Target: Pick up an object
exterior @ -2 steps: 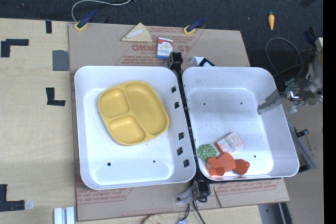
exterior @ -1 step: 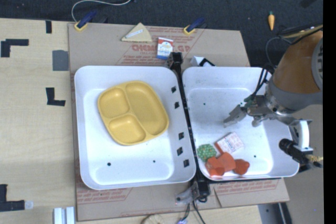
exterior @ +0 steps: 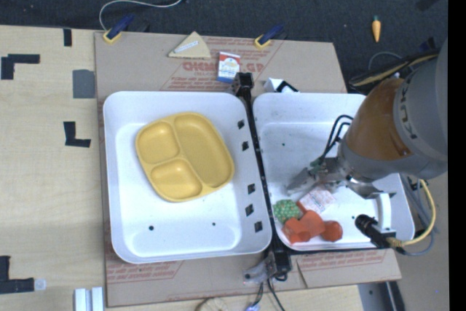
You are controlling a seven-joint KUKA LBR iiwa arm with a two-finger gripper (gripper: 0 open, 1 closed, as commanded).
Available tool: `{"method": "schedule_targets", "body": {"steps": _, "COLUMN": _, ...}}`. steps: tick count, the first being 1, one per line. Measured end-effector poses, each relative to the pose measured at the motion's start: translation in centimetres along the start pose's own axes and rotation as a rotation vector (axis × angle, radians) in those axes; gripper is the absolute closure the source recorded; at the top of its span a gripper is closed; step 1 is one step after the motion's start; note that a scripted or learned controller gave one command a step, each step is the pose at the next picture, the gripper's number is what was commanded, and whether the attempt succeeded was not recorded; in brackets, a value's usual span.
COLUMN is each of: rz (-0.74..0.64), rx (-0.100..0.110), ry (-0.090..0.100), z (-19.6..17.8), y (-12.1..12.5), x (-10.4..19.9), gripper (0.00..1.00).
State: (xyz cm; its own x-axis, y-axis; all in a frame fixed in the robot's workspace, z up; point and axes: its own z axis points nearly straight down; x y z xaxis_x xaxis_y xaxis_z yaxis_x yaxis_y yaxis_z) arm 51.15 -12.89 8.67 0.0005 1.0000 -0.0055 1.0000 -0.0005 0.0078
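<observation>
Jaws first: the two-finger gripper (exterior: 300, 181) reaches leftward and slightly down the picture from the grey wrist, its fingers appearing as a pale metal wedge low over the floor of the right-hand shallow white bin (exterior: 291, 129). Whether those fingers are spread or pressed together I cannot tell; they blur into one grey shape, and nothing is visibly caught between them.

Just below the fingertips in the picture, near the bin's front wall, lies a cluster of small things: a crumpled white packet with pink print (exterior: 317, 200) lies closest, just beside the fingers, then a green knobbly lump (exterior: 285, 210) at the left and a chunky orange-red plastic piece (exterior: 309, 227) whose long axis runs roughly left to right along the front wall. So the likeliest target sits down-picture of the jaws, very near, and I judge the coming move to be a short drop and shift toward that front wall rather than any long reach.

Further out, the left-hand shallow white bin (exterior: 124, 229) holds a yellow three-compartment plastic plate (exterior: 184, 155), well apart from the gripper across the black divider (exterior: 252, 156).
</observation>
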Motion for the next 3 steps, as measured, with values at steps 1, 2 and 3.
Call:
{"method": "schedule_targets", "body": {"steps": 1, "rz": 0.0, "rx": -0.001, "ry": 0.0, "z": -1.0, "y": 0.0, "x": 0.0, "gripper": 1.0}}
{"method": "schedule_targets", "body": {"steps": 2, "rz": 0.0, "rx": 0.006, "ry": 0.004, "z": -12.5, "y": -2.2, "x": -3.1, "gripper": 1.0}}
{"method": "schedule_targets", "body": {"steps": 3, "rz": -0.001, "rx": 0.008, "ry": 0.005, "z": -12.4, "y": -2.2, "x": -3.1, "gripper": 0.0}}
